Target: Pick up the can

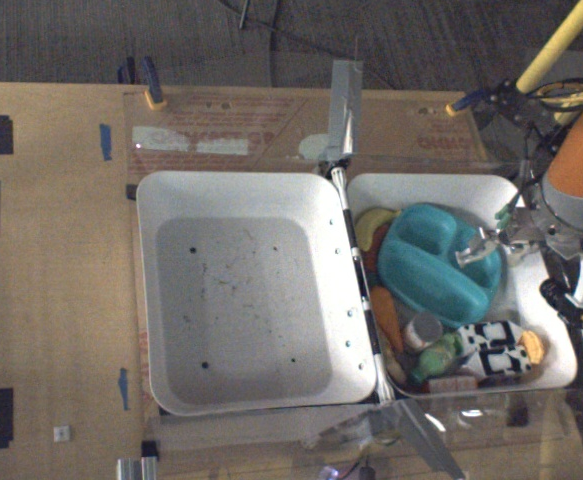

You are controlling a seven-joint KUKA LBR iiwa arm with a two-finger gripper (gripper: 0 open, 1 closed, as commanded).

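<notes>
The can [423, 329] is a small cylinder with a grey top. It stands in the right bin [549, 298] near the front, between an orange carrot [385, 318] and a green item [437, 356]. My gripper [479, 249] hangs over the right part of a large teal dish [429, 268], up and to the right of the can and apart from it. Nothing shows in its grasp.
A yellow banana [373, 225] lies behind the teal dish. A black-and-white patterned box [496, 345] and a small orange piece [532, 346] sit at the front right of the right bin. The left bin [236, 288] stands beside it, past the shared rim.
</notes>
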